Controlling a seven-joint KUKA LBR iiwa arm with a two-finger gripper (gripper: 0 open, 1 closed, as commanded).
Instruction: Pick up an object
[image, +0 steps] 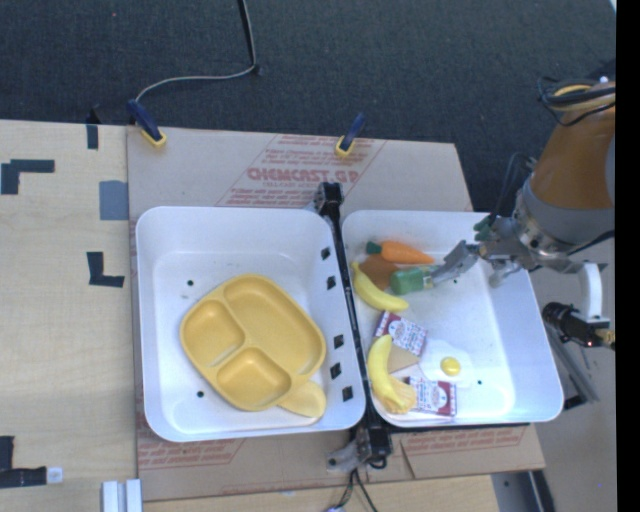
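The right bin (520, 330) holds several toy foods. An orange carrot (405, 252) lies at its back left, with a brown piece (374, 270) and a small yellow banana (378, 292) beside it. A green block (409, 281) sits just in front of the carrot. My gripper (442, 272) reaches in from the right at a low slant, its tip right at the green block's right end. Whether the block is between its tips is too small to tell. Nearer the front lie a larger banana (384, 375), a red-and-white packet (401, 333) and a fried egg (448, 367).
The left bin (160, 300) holds a yellow divided plate (252, 342). A black clip (328, 197) sits on the divider between the bins. The grey arm with its orange band (572, 165) stands over the right bin's back right corner. A second packet (436, 399) lies by the front wall.
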